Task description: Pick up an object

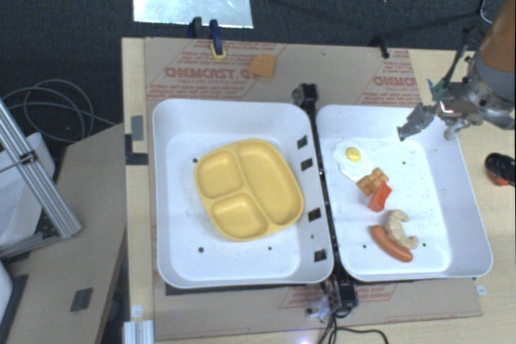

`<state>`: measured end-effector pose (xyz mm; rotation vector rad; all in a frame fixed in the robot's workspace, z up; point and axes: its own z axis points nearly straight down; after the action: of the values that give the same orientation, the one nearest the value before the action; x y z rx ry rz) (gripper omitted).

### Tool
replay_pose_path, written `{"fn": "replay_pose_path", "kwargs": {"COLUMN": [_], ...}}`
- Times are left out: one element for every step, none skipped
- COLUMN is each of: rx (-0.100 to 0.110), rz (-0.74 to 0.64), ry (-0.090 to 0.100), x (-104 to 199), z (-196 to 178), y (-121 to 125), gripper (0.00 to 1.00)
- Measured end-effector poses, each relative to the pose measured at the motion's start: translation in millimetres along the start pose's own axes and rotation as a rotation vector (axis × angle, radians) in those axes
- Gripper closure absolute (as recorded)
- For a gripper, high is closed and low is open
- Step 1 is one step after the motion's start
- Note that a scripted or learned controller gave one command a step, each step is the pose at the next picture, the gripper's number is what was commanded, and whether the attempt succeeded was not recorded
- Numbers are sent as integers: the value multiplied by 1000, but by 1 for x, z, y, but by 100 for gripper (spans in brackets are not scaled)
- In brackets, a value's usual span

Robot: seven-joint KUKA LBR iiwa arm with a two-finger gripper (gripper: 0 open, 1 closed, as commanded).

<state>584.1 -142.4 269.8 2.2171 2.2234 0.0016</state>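
Two shallow white bins are seen side by side on the bench. In the left bin a yellow divided tray is placed near the centre, slightly tilted. In the right bin several toy foods are found: a fried egg toward 10 o'clock of that bin, a waffle piece just below it, a red piece touching the waffle piece, a beige curved piece toward 6 o'clock, and a sausage touching it from below.

The gripper is seen at about 12 o'clock of the right bin, over its upper rim, well apart from all the foods. Whether its claw is spread or pressed together cannot be told. Nothing is seen between its tips.
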Motion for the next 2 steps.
{"fn": "replay_pose_path", "kwargs": {"rx": [17, -9], "rz": [3, -3], "ry": [5, 0], "x": [10, 39], "z": [168, 51], "y": [-65, -87], "gripper": [0, 0]}}
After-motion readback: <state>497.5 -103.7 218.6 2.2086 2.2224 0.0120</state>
